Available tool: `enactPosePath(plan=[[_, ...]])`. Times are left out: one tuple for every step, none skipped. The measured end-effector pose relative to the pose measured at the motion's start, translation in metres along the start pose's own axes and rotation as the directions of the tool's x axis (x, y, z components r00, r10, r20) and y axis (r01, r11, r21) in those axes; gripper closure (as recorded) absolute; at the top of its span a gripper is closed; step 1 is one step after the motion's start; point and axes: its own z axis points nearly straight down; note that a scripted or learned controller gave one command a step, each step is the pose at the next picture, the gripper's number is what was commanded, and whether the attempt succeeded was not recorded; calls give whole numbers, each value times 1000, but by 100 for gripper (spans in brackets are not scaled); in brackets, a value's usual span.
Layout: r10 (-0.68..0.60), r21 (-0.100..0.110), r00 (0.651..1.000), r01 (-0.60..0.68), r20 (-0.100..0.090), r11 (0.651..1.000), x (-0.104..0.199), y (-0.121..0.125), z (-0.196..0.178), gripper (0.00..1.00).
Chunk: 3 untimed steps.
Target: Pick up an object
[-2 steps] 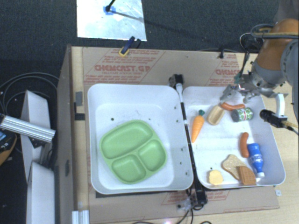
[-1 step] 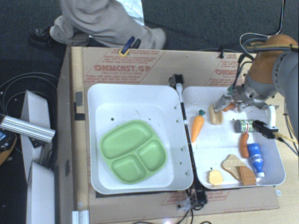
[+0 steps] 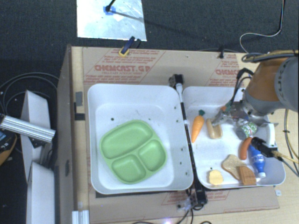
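**Gripper down in right bin, nothing visibly held**

I see the arm [image 3: 273,85] reaching in from the right, with the gripper [image 3: 224,118] low over the right bin [image 3: 205,94]. The jaws look spread, one finger [image 3: 216,122] angled toward the bread-coloured block [image 3: 214,130] just beside the carrot [image 3: 197,126]. I can't see anything pinched between the fingers.

Pickable items are all in the right bin:
- carrot along the left wall, green top pointing to the far side
- block right next to it
- sausage [image 3: 245,148] and blue bottle [image 3: 257,162] nearer the right side
- toast slice [image 3: 232,164] touching a brown block [image 3: 246,175] at the near edge
- yellow piece [image 3: 215,177] in the near-left corner

The left bin [image 3: 107,97] holds a green divided plate [image 3: 133,150], three compartments.
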Motion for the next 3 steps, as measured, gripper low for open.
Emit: enactPosePath(plan=[[-3,2,1000,3,0,1000,-25,73,-40,0],[0,-2,1000,0,1,1000,-1,16,0,0],[-3,1,1000,3,1,1000,-32,73,-87,0]])
